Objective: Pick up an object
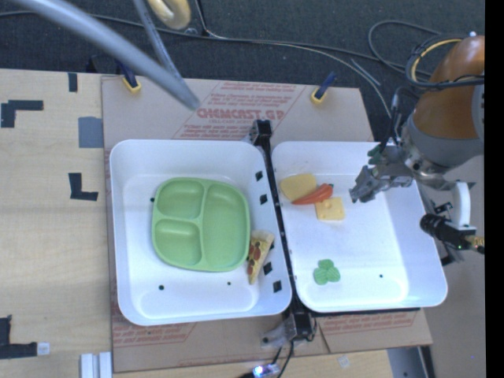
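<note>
In the right bin [409,290] lie a yellow rounded piece [298,186], an orange carrot-like piece [313,195], a small yellow cheese square [331,209] and a green broccoli-like piece [326,272]. My gripper [365,190] hangs over the right bin's upper right part, just right of the cheese square and the carrot. Nothing shows between its fingers. A pizza slice [257,256] lies in the left bin against the green tray's right edge.
A green three-compartment tray [201,224] sits in the left bin [134,290]. A black divider clip line [272,211] runs between the bins. Grey poles [157,50] cross the upper left. Cables [394,46] trail behind the bins.
</note>
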Controlling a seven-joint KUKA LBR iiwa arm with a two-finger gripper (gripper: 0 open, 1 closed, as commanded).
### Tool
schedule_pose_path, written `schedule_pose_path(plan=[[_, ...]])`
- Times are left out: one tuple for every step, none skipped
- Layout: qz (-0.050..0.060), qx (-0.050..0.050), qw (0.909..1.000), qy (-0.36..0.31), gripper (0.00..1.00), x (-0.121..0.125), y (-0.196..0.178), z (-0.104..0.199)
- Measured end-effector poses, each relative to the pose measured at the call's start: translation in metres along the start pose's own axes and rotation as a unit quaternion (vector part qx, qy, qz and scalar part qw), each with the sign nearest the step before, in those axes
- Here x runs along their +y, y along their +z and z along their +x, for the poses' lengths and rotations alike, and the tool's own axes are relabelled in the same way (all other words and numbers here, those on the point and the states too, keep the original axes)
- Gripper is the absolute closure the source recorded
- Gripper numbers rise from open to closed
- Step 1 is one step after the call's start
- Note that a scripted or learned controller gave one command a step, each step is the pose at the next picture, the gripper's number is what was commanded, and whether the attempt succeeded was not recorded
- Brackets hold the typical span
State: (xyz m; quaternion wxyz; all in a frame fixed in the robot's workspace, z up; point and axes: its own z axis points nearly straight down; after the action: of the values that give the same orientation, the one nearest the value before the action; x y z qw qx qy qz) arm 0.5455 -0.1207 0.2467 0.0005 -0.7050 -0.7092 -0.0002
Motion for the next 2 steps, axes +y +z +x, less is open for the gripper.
schedule_pose_path(plan=[[0.0, 0.0, 1.0, -0.001, 1.0, 0.021, -0.004, 0.057], [0.0, 0.0, 1.0, 0.0, 1.0, 0.033, -0.006, 0.106]])
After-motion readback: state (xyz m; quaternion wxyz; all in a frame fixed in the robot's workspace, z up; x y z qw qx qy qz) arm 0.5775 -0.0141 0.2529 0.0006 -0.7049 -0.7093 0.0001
